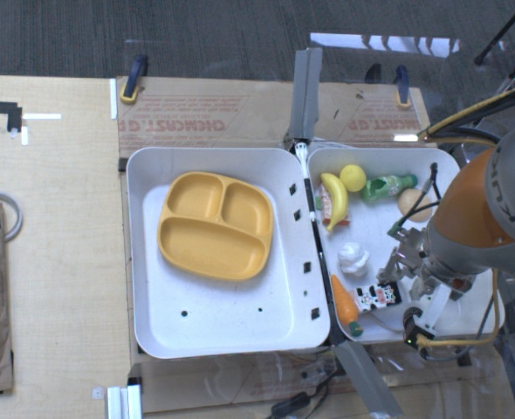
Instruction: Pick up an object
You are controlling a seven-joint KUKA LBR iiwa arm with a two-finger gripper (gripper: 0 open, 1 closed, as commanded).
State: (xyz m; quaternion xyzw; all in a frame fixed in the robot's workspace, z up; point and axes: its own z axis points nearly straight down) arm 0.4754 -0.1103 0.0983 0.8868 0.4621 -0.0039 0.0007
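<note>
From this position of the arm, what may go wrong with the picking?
1. The gripper hangs over crowded items: the black-and-white item lies against the carrot, so it may push or take both.
2. The white object is close by and may get knocked.
3. The items lie near the right bin wall, where a finger might strike it.

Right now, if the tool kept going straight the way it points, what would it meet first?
Most likely the small black, white and red object lying just ahead of the tool, with the carrot beyond it. Height above the right bin is unclear.
</note>
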